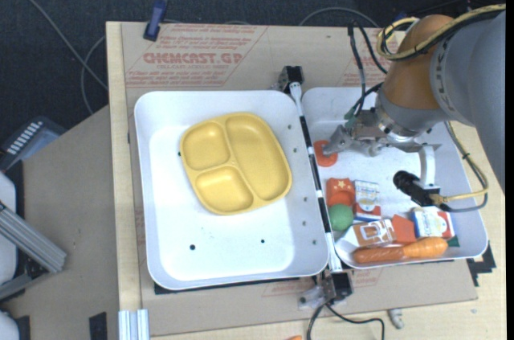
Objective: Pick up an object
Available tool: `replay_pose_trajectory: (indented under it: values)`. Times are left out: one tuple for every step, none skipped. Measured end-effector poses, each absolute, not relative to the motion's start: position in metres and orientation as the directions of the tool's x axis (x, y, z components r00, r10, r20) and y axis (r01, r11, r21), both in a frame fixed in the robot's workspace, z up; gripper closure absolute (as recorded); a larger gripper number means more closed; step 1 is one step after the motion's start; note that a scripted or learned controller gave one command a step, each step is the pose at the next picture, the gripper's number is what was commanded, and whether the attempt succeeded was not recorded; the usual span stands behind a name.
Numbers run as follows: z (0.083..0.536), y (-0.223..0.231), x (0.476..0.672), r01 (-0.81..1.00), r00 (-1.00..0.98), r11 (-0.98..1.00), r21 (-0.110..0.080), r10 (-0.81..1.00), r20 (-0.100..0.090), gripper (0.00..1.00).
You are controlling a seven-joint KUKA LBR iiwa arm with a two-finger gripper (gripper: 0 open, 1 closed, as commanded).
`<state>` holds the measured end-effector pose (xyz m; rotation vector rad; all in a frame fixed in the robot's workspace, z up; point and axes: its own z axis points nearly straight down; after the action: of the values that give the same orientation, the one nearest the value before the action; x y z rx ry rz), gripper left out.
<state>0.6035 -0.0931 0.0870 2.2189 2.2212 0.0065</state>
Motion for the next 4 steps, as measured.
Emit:
replay_pose_trajectory:
  values:
    - [0.086,-0.096,0.519,1.000,0.001,-0.001,0.002,1.000,0.000,0.00]
    - [0.140,-0.164,0.585,1.000,0.001,-0.001,0.002,1.000,-0.002,0.00]
    - [0.116,-0.147,0.493,1.000,0.001,-0.001,-0.002,1.000,0.001,0.00]
    - [0.145,-0.209,0.479,1.000,0.002,-0.002,0.001,1.000,-0.002,0.00]
